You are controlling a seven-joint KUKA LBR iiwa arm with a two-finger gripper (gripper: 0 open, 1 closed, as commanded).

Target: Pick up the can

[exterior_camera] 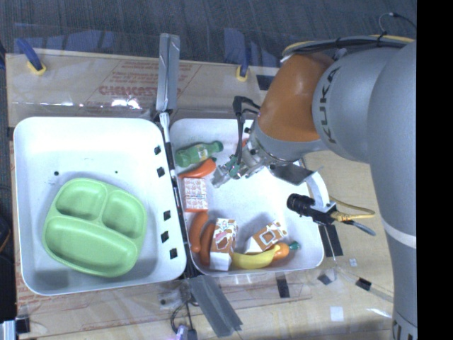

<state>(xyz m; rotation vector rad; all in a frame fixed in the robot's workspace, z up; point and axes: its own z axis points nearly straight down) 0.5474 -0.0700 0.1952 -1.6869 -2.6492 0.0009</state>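
Gripper (230, 170) was seen low in right bin (311, 257) | jaw state not discernible | no can was identified | pick not done.

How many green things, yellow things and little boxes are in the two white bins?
Green: 2, the plate and the bottle
Yellow: 1, the banana
Little cartons: 2
Total: 5
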